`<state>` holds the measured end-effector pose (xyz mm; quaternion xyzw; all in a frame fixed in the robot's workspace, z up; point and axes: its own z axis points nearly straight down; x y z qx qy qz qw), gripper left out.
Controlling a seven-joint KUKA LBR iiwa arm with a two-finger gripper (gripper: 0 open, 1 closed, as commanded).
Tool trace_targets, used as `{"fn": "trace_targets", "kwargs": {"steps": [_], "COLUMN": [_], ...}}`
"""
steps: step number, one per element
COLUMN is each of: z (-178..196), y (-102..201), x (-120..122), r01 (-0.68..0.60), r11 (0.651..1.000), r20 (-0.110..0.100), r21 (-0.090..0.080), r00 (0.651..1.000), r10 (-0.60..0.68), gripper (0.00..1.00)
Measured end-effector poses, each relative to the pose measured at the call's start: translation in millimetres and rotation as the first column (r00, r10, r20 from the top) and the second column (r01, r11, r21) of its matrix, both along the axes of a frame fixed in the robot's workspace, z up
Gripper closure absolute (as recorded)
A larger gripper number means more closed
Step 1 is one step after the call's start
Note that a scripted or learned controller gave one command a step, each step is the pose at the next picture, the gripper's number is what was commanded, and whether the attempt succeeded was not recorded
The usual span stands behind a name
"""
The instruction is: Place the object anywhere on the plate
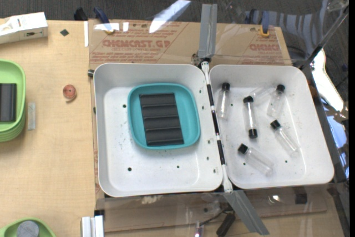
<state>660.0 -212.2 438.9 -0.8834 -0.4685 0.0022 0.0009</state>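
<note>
Vials point(250, 117) lie scattered in the right bin point(310, 175), the middle one's long axis running top-to-bottom. Teal plate point(191, 119) sits in the left bin point(111, 164). My hand's state I cannot tell.

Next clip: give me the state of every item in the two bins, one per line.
Teal plate: flat in left bin, carrying a dark ribbed block.
Clear vials: five or so, black-capped, lying on their sides, scattered in right bin, none on the plate.
</note>
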Motion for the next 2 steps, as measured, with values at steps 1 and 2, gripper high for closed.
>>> {"fn": "trace_targets", "kwargs": {"steps": [1,2], "z": [-0.1,-0.9], "y": [0.2,-2.9], "x": [-0.4,-6.7], "r01": [0.089,0.145], "r11": [0.996,0.989], "r20": [0.0,-0.003], "r21": [0.0,0.001], "r00": [0.996,0.989], "r10": [-0.089,-0.145], "gripper": [0.0,0.0]}}
